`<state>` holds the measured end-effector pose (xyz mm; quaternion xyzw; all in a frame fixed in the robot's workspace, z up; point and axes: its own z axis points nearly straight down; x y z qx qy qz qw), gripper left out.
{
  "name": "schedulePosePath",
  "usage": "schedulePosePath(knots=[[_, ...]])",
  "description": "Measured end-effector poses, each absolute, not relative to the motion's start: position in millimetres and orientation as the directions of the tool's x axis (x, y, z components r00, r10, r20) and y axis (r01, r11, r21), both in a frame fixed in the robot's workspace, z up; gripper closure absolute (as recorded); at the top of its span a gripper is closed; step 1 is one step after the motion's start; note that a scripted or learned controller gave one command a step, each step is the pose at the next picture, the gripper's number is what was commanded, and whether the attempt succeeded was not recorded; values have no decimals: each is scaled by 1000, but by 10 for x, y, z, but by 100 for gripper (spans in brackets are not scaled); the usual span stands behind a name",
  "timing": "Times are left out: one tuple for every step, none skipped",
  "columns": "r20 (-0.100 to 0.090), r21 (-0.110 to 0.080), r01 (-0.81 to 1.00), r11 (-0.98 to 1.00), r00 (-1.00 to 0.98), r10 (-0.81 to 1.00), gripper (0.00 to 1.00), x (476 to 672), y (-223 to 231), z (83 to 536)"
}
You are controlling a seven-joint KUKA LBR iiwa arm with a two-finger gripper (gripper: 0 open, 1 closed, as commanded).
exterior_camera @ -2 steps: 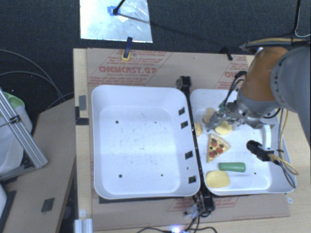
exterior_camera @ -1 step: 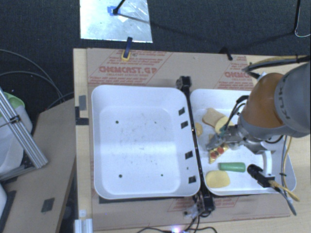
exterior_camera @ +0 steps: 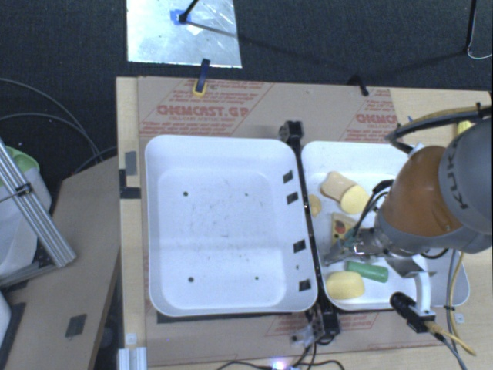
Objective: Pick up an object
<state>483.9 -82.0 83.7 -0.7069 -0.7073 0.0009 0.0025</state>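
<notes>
gripper (exterior_camera: 343, 247) sits low in the right bin (exterior_camera: 362, 154); whether it is wide, narrow or holding anything cannot be told. just below it lie a green piece (exterior_camera: 368, 270) and a yellow lump (exterior_camera: 345, 285). above it, a tan-and-yellow object (exterior_camera: 344, 191). left bin (exterior_camera: 223, 222) is beside it.

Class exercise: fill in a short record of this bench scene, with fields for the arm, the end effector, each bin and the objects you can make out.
arm: grey KUKA arm with orange band, over the right bin
end effector: low in the right bin, among the objects
left bin: shallow white plastic bin
right bin: shallow white plastic bin, holds all objects
objects: pale yellow rounded block; green cylinder; tan and yellow roll
fingers: state unclear
</notes>
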Motion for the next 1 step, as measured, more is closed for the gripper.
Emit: schedulePosePath(knots=[[-1, 6, 1000, 5, -5, 1000, 0, 5317, -846, 849]])
